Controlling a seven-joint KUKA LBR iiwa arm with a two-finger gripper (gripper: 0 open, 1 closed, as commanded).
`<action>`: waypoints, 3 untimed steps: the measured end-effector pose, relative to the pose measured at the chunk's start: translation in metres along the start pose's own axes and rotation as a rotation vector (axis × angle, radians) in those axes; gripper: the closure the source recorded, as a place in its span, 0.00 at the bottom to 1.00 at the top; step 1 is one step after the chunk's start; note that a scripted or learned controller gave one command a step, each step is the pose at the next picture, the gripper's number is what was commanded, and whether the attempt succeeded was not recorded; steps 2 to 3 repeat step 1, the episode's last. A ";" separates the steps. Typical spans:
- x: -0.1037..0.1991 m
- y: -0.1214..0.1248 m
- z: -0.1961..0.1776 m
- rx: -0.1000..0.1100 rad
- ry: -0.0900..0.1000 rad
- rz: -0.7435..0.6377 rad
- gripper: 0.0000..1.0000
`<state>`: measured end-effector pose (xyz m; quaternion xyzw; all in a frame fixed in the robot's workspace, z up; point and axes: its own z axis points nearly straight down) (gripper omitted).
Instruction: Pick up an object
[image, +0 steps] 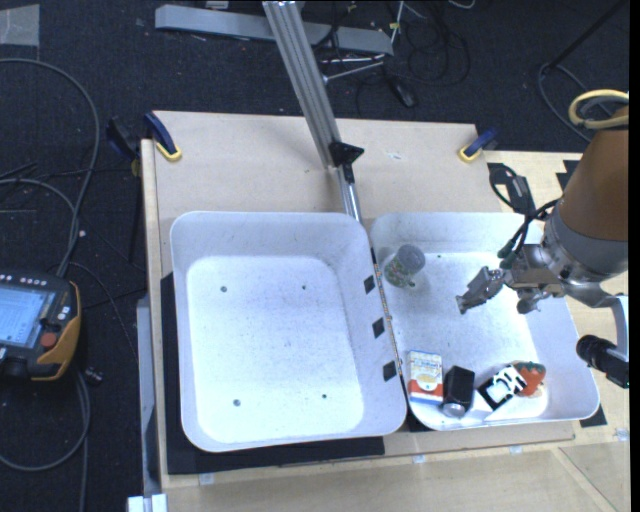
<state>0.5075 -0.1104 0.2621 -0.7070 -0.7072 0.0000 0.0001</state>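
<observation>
Where the floor lies dark to the far left of the divider (385, 320) between the two bins, you see a pendant (35, 325) with a lit screen and orange trim among loose cables. The surface (250, 165) is pale wood, with a yellow-tipped clamp (160, 135) at its back left corner and another clamp (478, 145) at its back right. Left of the divider sits the left bin (270, 325), a shallow white tray showing its speckled floor. A slanted metal pole (315, 95) comes down from the back to meet the divider's far end.

Just right of the divider, near the back of the right bin (450, 235), you find a grey cup (404, 265) lying tilted. Along the front wall, right of the divider, stand a small carton (425, 376), then a black block (458, 388) touching it, then a black-and-white item (503, 385) with a red piece (530, 376) beside it. The pincer (478, 290) hangs over the middle of the right bin, well right of the divider and apart from the cup; its fingers stand slightly parted with nothing between them. The arm (600, 210) enters from the right.
</observation>
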 end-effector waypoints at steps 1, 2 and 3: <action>0.015 0.003 0.107 0.009 0.001 -0.001 0.00; 0.015 0.003 0.107 0.009 0.001 -0.001 0.00; 0.015 0.003 0.107 0.009 0.001 -0.001 0.00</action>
